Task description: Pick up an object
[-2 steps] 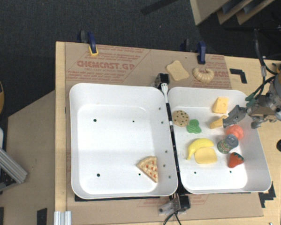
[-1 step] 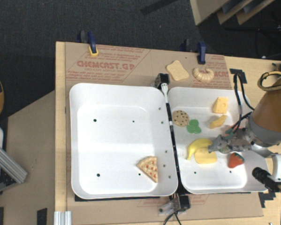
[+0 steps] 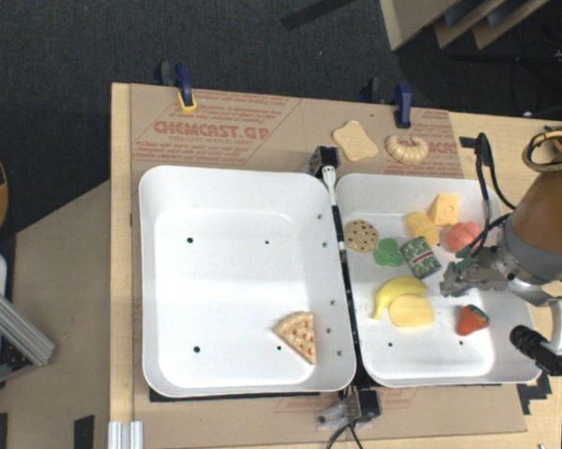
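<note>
Camera view, jaws (grip unclear) beside green can, lying diagonally.

the brown board under the two bins carries faded red print along its far edge; the large line reads roughly "chemcast gp", with a smaller line above and below it too faint to make out. more red print of the same kind shows at the board's far right corner, near the blue clamp, but it cannot be read.
</note>
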`<state>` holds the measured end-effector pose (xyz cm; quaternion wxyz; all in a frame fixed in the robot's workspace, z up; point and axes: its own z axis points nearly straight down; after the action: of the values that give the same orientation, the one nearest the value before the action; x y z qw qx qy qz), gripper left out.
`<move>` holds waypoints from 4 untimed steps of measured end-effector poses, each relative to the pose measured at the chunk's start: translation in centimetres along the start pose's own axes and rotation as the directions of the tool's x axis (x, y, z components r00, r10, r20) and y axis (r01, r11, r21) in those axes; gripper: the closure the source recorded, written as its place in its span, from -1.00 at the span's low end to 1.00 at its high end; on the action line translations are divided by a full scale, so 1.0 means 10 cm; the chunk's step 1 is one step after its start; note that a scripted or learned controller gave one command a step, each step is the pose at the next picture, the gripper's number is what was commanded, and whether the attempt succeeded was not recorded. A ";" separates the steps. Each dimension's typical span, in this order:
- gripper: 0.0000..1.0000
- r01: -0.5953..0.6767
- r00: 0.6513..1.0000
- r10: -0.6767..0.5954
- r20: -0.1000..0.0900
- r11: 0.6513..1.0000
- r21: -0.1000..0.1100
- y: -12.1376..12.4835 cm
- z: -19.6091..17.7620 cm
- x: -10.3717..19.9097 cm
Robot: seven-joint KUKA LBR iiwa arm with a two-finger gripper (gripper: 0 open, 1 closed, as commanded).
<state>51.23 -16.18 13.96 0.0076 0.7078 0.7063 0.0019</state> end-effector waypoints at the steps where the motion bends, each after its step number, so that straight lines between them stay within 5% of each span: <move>1: 1.00 0.014 1.000 -0.014 -0.010 1.000 0.004 0.59 -0.48 1.23; 2: 1.00 0.010 1.000 -0.010 -0.010 1.000 0.000 0.71 -1.79 2.00; 3: 1.00 0.013 1.000 -0.013 -0.012 1.000 0.007 0.82 -2.09 3.01; 4: 1.00 0.009 1.000 -0.009 -0.010 1.000 0.021 -0.36 -2.15 3.23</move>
<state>47.36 16.35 35.11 -0.0033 0.7047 0.7095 -0.0021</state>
